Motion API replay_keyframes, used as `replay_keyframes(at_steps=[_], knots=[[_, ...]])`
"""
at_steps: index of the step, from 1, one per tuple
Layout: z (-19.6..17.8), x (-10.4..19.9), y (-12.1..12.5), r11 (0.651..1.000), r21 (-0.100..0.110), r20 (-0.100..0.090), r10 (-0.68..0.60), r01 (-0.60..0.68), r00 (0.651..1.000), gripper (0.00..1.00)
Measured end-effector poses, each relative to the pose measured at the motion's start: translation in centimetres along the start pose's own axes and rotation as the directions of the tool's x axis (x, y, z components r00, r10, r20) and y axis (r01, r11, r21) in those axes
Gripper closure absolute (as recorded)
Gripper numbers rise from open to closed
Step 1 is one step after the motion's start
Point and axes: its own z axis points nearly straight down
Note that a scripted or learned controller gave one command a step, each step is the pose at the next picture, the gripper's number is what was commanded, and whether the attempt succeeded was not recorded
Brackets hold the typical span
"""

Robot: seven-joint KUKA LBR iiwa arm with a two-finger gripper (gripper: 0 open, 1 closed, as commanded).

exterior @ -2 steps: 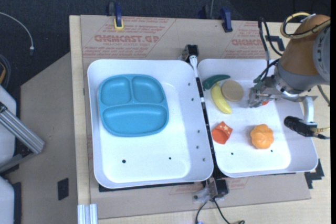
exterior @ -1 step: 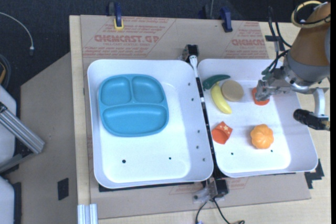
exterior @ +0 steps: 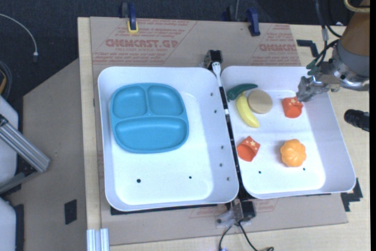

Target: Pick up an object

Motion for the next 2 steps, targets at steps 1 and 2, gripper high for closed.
replay_keyframes(at_steps=[1,2], knots=[[-5.2,-0.4,-0.8,1.000,-0.001,0.000,0.001,-0.001,1.000,1.00],[-4.2,4.2,-1.2,1.000,0.009,-0.004,-0.001,0.001,1.000,1.00]])
